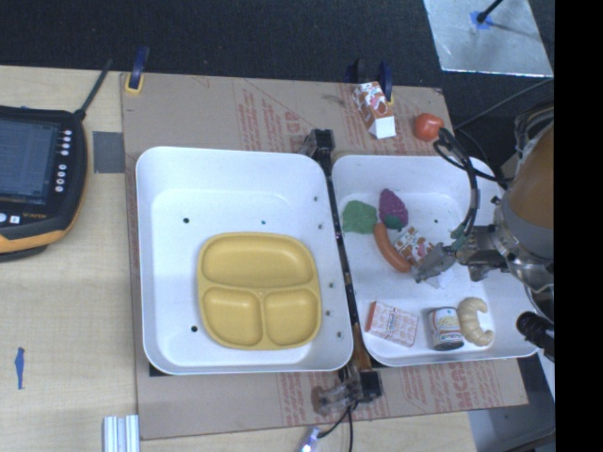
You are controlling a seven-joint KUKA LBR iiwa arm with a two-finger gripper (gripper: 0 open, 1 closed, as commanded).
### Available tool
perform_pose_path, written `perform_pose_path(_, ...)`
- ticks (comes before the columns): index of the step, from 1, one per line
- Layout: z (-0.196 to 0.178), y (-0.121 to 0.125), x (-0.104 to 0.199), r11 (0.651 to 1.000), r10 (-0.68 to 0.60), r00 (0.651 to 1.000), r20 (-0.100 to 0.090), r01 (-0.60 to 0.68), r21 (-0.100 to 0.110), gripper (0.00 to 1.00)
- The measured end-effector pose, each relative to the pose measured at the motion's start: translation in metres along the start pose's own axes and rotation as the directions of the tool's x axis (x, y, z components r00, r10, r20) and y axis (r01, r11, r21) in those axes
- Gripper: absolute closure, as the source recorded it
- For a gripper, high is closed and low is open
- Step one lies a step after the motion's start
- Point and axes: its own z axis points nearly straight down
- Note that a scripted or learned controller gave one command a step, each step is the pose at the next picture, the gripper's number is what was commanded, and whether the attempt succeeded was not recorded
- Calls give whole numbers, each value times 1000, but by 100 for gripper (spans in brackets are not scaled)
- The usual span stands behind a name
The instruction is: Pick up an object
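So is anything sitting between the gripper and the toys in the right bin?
Nothing visible blocks it. The gripper is already down in the right bin, beside the small snack packet and the hot dog. The can, croissant and flat carton lie nearer the camera, apart from it.

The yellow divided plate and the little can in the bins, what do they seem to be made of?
The yellow plate looks like moulded plastic: one even colour, rounded compartment walls, a dull sheen. The can seems to be metal with a paper or printed label, judging by its pale, shiny top rim, though it could be a plastic toy; the picture is too coarse to settle it.
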Motion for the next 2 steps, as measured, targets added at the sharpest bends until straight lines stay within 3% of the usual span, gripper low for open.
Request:
perform_pose_path(1, 124, 47, 20, 1000, -1, 1000, 0, 1, 1, 0)
perform_pose_path(2, 54, 97, -9, 1000, 0, 1000, 1, 0, -3, 0)
